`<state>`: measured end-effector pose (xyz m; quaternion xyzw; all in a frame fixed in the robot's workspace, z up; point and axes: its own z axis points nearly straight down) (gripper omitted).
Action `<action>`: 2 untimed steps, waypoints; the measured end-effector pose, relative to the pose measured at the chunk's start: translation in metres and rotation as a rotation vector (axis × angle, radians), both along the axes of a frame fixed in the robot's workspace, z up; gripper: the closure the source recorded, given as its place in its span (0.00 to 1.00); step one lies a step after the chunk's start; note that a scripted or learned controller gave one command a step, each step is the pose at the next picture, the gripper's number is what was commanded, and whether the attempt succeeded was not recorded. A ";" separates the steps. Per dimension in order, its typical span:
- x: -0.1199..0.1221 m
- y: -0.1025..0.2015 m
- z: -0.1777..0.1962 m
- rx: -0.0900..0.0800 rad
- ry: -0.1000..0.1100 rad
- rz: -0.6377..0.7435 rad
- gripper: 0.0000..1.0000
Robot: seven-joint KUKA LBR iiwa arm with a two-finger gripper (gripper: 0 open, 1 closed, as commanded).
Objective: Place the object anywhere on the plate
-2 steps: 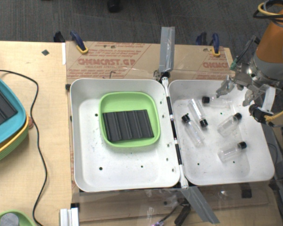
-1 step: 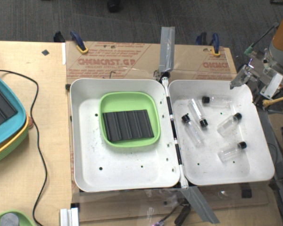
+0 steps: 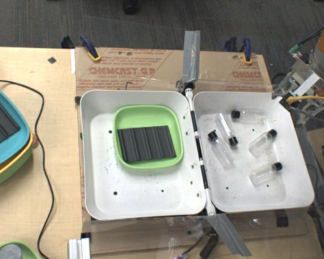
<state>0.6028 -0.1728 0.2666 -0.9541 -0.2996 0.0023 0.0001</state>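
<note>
Red print reading roughly "CHEMCAST GP" repeats on the brown cardboard sheet [image 3: 151, 66] behind the bins, mirrored and partly illegible.

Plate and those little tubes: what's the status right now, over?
Green plate in left bin, carrying a dark ridged insert. Clear vials loose in right bin, none on plate. Nothing blocking the plate.

Clear plastic vials [image 3: 225, 128] (black caps), matt green plate [image 3: 148, 116], glossy white bins [image 3: 97, 188].
</note>
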 end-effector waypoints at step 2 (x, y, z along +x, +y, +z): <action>-0.013 -0.049 0.008 -0.001 0.001 -0.403 0.00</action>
